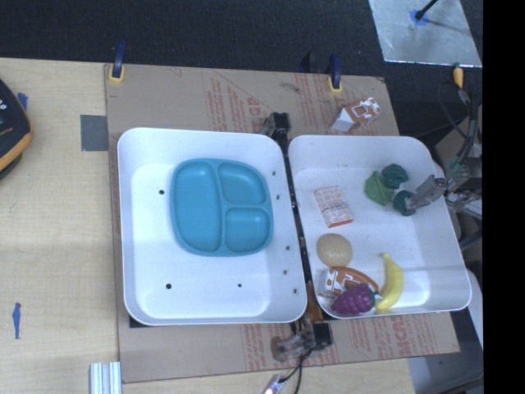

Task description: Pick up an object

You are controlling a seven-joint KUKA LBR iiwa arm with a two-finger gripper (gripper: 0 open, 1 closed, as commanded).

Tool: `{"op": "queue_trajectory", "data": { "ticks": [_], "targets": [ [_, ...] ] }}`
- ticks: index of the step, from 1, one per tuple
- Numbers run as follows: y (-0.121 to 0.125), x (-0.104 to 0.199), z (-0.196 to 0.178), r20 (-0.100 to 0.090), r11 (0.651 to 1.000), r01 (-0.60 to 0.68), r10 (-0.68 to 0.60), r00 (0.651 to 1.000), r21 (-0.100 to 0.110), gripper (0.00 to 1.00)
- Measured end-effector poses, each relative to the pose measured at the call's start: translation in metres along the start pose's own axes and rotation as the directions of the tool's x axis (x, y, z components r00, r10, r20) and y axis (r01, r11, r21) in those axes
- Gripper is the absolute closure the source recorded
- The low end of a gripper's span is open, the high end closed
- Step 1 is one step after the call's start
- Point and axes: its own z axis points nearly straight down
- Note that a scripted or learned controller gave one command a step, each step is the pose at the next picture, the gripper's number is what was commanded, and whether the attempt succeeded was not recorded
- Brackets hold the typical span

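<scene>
Gripper (408,203) low in right bin (426,245), its tip at the green toy (384,184) near the far right corner. Finger state: cannot tell. Best to centre over the toy, clear of the bin wall, then close.

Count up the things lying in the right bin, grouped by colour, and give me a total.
Green: 1, green toy
Yellow: 1, banana
Purple: 1, grapes
Tan: 1, round piece
White with red print: 2, packet, carton
Total: 6
</scene>
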Motion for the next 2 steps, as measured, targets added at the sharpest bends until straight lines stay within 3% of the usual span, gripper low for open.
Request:
{"op": "queue_trajectory", "data": {
  "ticks": [1, 2],
  "targets": [
    [-0.044, -0.019, 0.102, 0.000, 1.000, 0.000, 0.000, 1.000, 0.001, 0.00],
    [0.018, -0.011, 0.164, 0.001, 1.000, 0.002, -0.002, 1.000, 0.000, 0.00]
  ]
}}
